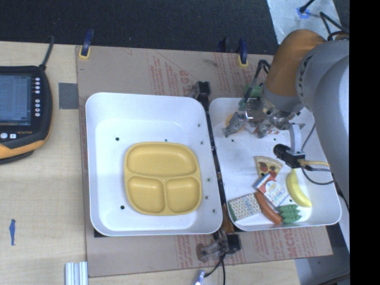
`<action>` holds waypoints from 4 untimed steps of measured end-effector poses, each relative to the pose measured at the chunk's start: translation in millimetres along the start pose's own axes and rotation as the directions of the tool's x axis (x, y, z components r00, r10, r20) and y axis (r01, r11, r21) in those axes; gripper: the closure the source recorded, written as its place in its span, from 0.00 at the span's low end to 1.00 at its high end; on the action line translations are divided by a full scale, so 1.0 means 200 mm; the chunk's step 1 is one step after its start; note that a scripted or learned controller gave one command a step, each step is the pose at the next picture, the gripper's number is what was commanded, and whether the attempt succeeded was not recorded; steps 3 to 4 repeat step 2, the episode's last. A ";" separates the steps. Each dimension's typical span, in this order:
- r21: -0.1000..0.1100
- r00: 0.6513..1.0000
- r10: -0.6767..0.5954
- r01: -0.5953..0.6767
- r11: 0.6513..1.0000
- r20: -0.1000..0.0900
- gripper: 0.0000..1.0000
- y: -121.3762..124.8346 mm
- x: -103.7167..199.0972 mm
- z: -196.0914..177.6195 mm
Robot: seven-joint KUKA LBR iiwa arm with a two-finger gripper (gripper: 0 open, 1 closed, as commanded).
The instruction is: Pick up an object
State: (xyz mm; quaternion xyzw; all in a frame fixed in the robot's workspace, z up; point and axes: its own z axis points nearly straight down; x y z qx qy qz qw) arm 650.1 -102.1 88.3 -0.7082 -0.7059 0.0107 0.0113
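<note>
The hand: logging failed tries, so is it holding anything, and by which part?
Nothing. The hand hovers over bare floor at the right bin's far end.

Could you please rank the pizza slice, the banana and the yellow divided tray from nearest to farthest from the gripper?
From the gripper:
1. Pizza slice, right bin, just below it.
2. Banana, right bin, lower right.
3. Yellow divided tray, left bin.

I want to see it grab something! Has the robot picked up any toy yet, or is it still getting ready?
Nothing looks picked up yet. The metal two-finger gripper hangs over the far end of the right white bin, with nothing seen between its fingers. The yellow toy banana, the pizza slice toy and the orange hot dog toy lie at the near end. Reaching one, closing and lifting are all left.
</note>
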 end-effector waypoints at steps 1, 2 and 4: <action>-0.030 1.000 -0.005 0.005 1.000 0.001 0.00 0.02 -0.29 -0.28; -0.027 1.000 -0.007 0.007 1.000 0.002 0.00 -0.30 -0.34 -0.19; -0.027 1.000 -0.007 0.007 1.000 0.002 0.00 -0.30 -0.34 -0.19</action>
